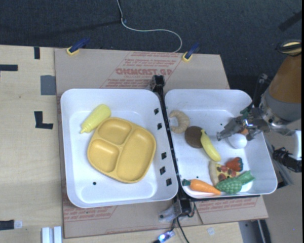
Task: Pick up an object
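The pincer [232,130] hangs low over the right bin's far right part, just beside a small white egg-like object [238,141]; whether it is open or closed I cannot tell from here, and nothing is visibly gripped.

In the left bin [71,151] a yellow mustard bottle [95,117] lies tilted at the far left, touching the far-left edge of a yellow divided plate [121,149].

In the right bin [218,97] a tan ring-shaped piece [180,120] sits at the far left, with a brown round object [194,136] just right of it and a banana [209,146] leaning against that. Nearer lie a carrot [202,187], a pizza slice [222,172], green broccoli [235,183] and a red strawberry [234,163], crowded together.

Both bins rest on cardboard on the tabletop [20,135].
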Available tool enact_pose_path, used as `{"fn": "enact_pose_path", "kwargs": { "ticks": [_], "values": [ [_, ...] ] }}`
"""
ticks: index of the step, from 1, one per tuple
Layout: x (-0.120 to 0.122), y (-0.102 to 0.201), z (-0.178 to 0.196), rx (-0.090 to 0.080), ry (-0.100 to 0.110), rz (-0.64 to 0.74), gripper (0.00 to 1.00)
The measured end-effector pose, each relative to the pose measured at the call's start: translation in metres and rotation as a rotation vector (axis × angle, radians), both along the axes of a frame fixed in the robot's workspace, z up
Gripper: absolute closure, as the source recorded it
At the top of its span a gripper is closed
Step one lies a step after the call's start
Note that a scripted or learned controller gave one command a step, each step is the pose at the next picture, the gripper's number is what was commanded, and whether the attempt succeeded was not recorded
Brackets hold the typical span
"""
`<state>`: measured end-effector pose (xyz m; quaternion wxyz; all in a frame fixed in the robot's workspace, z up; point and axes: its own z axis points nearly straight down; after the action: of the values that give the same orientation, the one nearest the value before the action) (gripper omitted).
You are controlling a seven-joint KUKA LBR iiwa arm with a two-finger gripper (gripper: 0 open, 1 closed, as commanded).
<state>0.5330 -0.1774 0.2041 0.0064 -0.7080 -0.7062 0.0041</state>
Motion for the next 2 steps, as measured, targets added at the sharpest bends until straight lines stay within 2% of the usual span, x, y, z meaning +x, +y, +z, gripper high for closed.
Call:
{"fn": "enact_pose_path", "kwargs": {
  "ticks": [1,2],
  "values": [
    [0.003,0.000,0.007,-0.003,-0.013,0.004,0.00],
    [0.000,-0.007,-0.054,-0.002,-0.007,0.003,0.00]
  ]
}}
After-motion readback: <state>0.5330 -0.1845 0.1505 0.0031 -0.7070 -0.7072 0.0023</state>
